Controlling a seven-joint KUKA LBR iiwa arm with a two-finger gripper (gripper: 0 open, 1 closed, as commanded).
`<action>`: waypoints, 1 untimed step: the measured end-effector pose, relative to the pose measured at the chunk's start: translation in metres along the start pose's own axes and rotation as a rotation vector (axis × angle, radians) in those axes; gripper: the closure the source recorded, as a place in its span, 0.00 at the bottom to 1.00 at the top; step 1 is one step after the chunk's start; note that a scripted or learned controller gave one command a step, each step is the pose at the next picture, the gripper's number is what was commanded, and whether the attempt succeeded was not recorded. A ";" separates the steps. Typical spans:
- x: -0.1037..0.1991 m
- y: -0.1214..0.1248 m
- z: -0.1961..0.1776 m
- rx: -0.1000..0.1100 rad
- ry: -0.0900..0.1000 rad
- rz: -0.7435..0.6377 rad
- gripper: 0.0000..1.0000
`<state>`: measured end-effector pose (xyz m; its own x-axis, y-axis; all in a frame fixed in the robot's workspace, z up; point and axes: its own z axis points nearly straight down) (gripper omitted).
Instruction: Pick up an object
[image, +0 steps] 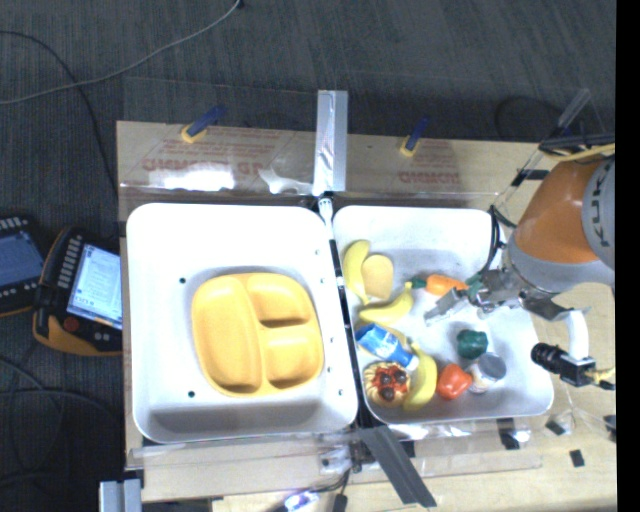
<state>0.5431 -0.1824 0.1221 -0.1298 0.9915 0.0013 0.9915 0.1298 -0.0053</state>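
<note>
Two shallow white plastic bins sit side by side on the bench. The left bin (150, 300) carries one yellow three-compartment tray (258, 332) at its centre. The right bin (440, 222) holds a cluster of toy food along its left and near edges: three yellow bananas (354, 265), one blue packet (385, 345), one red pepper (453, 381), one dark green piece (472, 343). The grey-and-orange arm's gripper (452, 301) hangs near the bin's centre over an orange carrot-like piece (440, 284); whether it is spread or closed cannot be told.
</note>
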 end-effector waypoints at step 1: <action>0.025 0.055 0.033 -0.013 -0.005 0.039 0.00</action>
<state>0.5941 -0.1502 0.0890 -0.0910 0.9958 -0.0040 0.9958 0.0910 0.0076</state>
